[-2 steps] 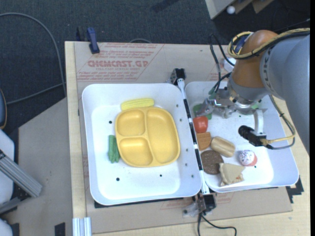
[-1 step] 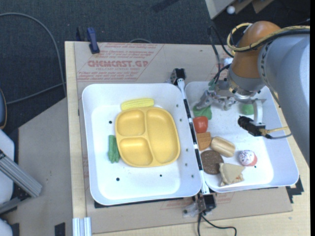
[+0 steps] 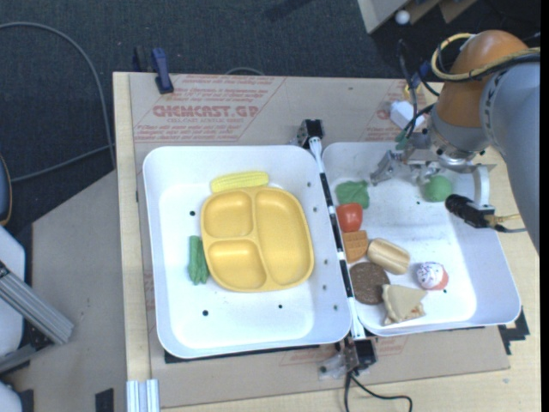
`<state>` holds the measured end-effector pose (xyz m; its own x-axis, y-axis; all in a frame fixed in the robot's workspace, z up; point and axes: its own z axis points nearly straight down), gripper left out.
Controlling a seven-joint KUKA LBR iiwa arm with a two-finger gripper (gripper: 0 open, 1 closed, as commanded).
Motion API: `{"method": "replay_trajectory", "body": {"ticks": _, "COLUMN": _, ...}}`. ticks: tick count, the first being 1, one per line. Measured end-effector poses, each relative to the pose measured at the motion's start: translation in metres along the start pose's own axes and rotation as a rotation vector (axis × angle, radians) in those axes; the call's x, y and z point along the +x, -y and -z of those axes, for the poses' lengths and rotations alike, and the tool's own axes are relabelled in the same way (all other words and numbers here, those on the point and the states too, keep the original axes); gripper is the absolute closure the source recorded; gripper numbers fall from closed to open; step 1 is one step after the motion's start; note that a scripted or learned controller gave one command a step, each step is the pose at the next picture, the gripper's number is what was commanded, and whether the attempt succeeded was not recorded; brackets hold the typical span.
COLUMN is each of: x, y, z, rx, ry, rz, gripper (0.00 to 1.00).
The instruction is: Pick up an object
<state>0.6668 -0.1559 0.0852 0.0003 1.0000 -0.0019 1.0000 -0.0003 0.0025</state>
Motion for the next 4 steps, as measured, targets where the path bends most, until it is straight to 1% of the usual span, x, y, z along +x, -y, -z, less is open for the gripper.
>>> {"method": "replay_trajectory", "body": {"ticks": 1, "x": -0.048, "y": 0.000, "z": 0.012, "rx": -0.001, "ry": 0.001, "rz": 0.000, "gripper": 0.00}}
{"method": "replay_trajectory", "body": {"ticks": 2, "x": -0.062, "y": 0.034, "z": 0.001, "rx": 0.001, "ry": -0.010, "rz": 0.005, "gripper": 0.00}}
{"method": "replay_trajectory", "body": {"ticks": 3, "x": -0.065, "y": 0.034, "z": 0.010, "rx": 0.000, "ry": -0.003, "rz": 0.004, "gripper": 1.00}}
{"method": "replay_trajectory", "body": {"ticks": 4, "x": 0.001, "y": 0.024, "z": 0.000, "rx": 0.004, "ry": -0.004, "rz": 0.001, "gripper": 1.00}}
